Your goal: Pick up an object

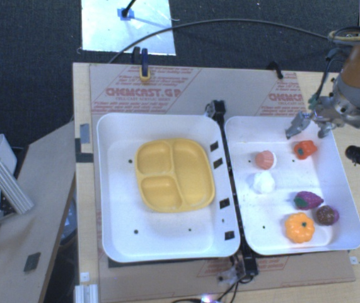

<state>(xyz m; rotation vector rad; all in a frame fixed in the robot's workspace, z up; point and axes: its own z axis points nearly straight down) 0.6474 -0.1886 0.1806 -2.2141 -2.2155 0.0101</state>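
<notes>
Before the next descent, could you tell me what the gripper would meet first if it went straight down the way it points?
Probably the red-orange toy: the gripper, fingers apart and holding nothing, hangs just above it in the right bin, though one slanted view leaves depth unsure.

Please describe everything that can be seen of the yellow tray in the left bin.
The yellow tray is a rounded, squarish plate, plastic by its look, with three compartments: two along the far side, one at the near left. It lies flat, slightly turned, near the middle of the left bin. Nothing lies in it, and it touches only the bin floor.
</notes>
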